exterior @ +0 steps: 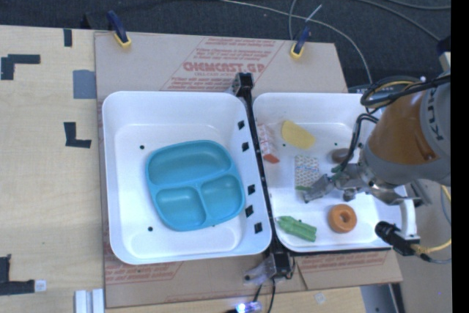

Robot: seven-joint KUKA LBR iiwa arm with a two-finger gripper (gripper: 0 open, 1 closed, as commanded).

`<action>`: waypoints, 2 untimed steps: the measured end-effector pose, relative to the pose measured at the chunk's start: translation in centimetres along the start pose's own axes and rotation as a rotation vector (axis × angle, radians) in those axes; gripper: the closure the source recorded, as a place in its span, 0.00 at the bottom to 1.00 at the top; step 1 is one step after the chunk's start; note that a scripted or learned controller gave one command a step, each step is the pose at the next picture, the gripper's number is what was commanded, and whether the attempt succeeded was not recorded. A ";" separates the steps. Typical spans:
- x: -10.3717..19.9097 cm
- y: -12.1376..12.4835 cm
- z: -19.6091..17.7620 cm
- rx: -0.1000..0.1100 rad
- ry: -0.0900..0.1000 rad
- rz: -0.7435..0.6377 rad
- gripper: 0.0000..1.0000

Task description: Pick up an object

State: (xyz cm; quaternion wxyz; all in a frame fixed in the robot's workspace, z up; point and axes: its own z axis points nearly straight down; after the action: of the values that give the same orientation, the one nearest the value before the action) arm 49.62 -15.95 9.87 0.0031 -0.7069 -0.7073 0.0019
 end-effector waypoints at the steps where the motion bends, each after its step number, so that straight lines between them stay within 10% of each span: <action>1: 0.0 0.1 -1.3 -0.004 0.000 -0.001 1.00; 2: -0.3 1.1 -6.1 -0.010 -0.003 -0.001 1.00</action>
State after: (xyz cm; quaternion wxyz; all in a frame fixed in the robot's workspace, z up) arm 50.76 -16.22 15.99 -0.0016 -0.7065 -0.7077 -0.0008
